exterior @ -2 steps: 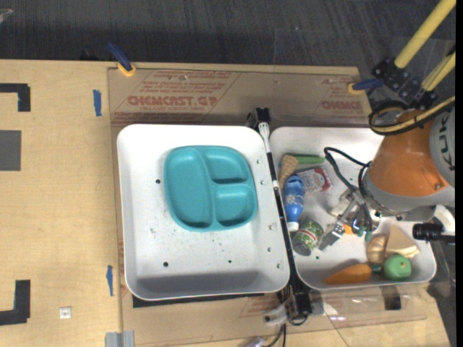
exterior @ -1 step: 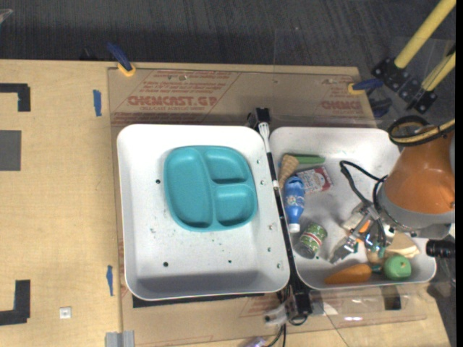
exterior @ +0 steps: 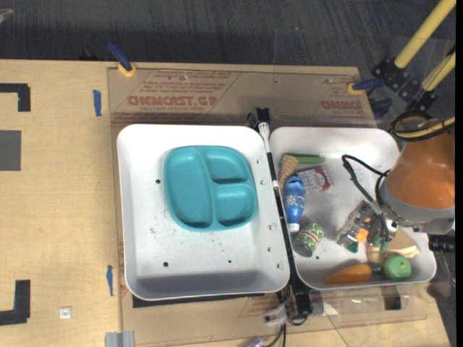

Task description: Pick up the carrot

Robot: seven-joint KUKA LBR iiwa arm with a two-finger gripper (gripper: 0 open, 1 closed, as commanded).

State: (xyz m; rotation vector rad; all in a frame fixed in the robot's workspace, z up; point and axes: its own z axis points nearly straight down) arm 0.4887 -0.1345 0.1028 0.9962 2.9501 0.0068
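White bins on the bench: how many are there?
2. The left shallow white plastic bin holds a teal divided plate; the right shallow white plastic bin beside it holds the orange carrot and other clutter.

Left bin [exterior: 145, 215]: teal divided plate [exterior: 211, 186] fills upper centre; bare floor along bottom and left edges. Right bin [exterior: 329, 139]: crowded. Carrot [exterior: 349, 273] at lower edge, against front wall; green ball [exterior: 397, 267] just right of it, gripper [exterior: 365, 230] and cables directly above. Blue bottle [exterior: 294, 202] and green can [exterior: 309, 238] block left side. Open floor only centre-top, right of the bottle.
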